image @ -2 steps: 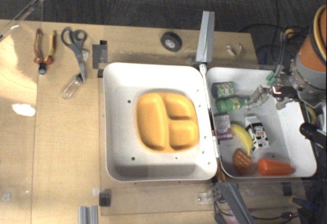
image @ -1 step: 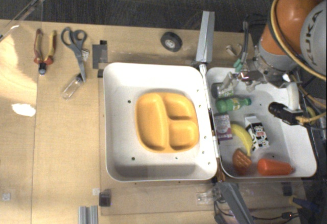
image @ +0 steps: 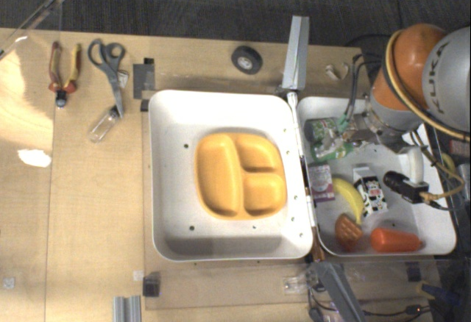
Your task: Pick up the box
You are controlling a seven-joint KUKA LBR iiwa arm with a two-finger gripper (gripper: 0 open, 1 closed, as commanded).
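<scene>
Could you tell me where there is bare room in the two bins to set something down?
Left bin: bare white floor all round the yellow tray, widest on its left. Right bin: crowded with banana, box, carrot and the arm.

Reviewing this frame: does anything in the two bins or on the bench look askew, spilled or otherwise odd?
Nothing looks spilled or broken. The yellow tray lies squarely in the left bin. The banana, carrot and small box lie loosely jumbled in the right bin, under the arm.

Yellow tray (image: 241, 173) in left bin (image: 171, 166), scissors (image: 110, 70) and pliers (image: 63, 69) on bench (image: 73, 225)
</scene>
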